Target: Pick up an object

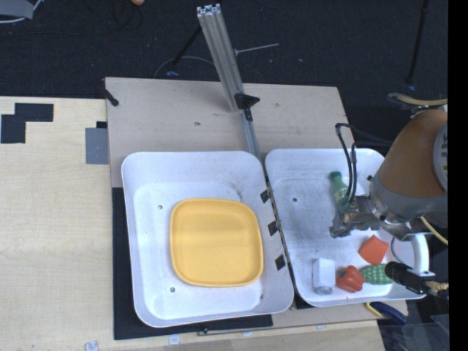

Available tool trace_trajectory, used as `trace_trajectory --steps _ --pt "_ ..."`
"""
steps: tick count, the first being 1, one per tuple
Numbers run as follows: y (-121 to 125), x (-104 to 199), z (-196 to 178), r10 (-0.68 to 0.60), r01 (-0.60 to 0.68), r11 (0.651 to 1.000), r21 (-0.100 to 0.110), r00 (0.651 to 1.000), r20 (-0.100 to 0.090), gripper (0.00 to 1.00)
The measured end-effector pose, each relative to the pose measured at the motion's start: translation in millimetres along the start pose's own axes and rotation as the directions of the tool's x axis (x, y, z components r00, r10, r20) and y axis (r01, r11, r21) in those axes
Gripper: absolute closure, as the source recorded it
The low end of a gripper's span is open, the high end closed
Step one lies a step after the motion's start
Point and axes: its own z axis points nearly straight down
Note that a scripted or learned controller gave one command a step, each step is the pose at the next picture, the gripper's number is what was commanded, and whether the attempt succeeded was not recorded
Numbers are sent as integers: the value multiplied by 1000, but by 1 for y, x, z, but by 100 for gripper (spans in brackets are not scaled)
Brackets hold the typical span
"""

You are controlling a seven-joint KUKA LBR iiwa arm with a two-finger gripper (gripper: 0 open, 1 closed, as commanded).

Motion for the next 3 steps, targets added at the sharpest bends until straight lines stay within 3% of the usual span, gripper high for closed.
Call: trace_trajectory --steps 1,2,3 --pt "-7 2 -58 0 0 1000 0 1000 0 100" --pt "-6 1 -86 0 0 1000 3 1000 0 100" --pt "-8 51 -91 -3 3 1000 4 1000 -1 100"
